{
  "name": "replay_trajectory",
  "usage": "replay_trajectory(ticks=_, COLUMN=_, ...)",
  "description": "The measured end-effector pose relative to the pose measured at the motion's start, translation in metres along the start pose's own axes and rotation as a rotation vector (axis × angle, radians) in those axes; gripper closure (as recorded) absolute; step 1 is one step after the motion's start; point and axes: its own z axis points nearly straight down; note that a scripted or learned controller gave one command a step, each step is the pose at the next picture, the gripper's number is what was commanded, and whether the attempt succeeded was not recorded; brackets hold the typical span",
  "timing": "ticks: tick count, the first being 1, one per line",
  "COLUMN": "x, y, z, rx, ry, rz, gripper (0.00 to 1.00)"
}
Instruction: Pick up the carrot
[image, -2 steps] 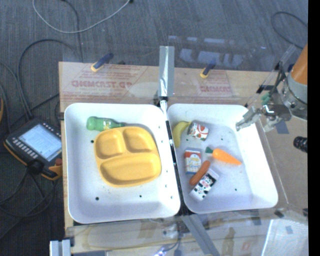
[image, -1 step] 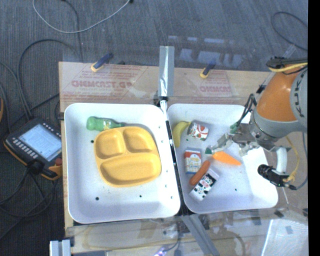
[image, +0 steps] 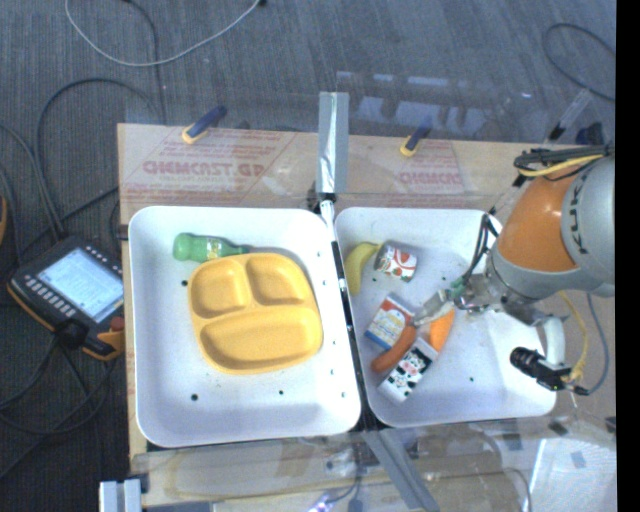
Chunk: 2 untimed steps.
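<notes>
- My gripper (image: 447, 300) is sitting in the right bin (image: 500, 395), at the centre-right of the frame, and its small metal tip is blurring into the clutter there, so I cannot tell how it is set or whether it is holding anything.
- The carrot (image: 441, 329) is lying just below and left of that tip, a short orange wedge; it seems to be touching the tip, though the view is too coarse to be sure.
- My arm is entering from the right edge, its grey body cut off there, with the glossy orange band (image: 532, 240) bulging over the bin's right wall and hiding part of it.
- Below the carrot, a small carton with black-and-white patches (image: 407, 371) is resting at a slant, and a longer reddish-orange sausage shape (image: 392, 351) is lying against it.
- A little blue-and-white box (image: 388, 322) is standing just left of the carrot; its print is too small to read.
- A yellow banana (image: 358, 266) is curving along the upper left of the right bin, beside a red-and-white can (image: 397, 262) lying on its side.
- In the left bin (image: 160, 400), a smooth yellow divided tray (image: 257, 310) is covering part of a green bottle (image: 205, 247) at the upper left.
- Both bins are plain white shallow plastic with rounded corners.
</notes>
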Motion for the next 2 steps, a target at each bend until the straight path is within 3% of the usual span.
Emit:
replay_trajectory(ticks=1, x=0.001, y=0.001, z=-0.008, rx=0.001, ry=0.004, rz=0.0, gripper=1.0)
replay_trajectory(ticks=2, x=0.026, y=0.006, z=-0.089, rx=0.017, ry=0.008, rz=0.022, gripper=1.0)
